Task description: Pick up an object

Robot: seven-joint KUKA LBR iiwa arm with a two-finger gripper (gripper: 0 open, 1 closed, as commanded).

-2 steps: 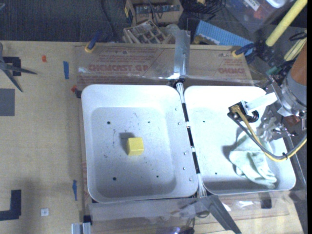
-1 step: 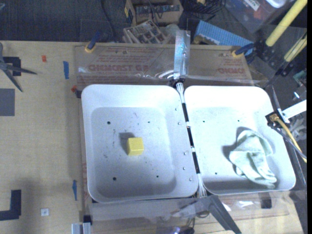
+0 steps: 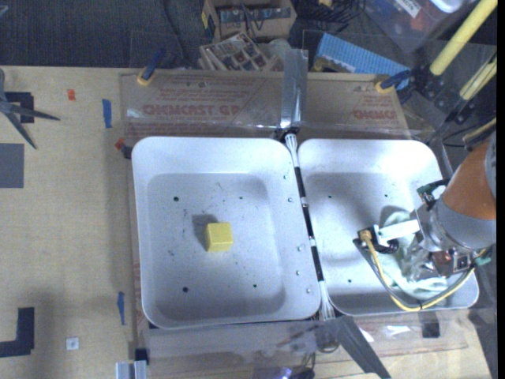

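A small yellow block (image 3: 219, 236) lies on the floor of the left bin (image 3: 158, 172), a little left of its middle, with nothing touching it. My gripper (image 3: 412, 264) hangs low over the front right part of the right bin (image 3: 355, 164), far from the block. The grey arm with its orange band (image 3: 472, 192) comes in from the right above it. A yellow cable (image 3: 384, 277) loops under the wrist and blurs the view of the gripper's tip.
The two bins share a raised middle rim (image 3: 304, 212). A clear plastic sheet (image 3: 213, 105) and boxes stand behind the bins. Blue clamps (image 3: 106, 113) and tape marks sit on the wooden bench to the left.
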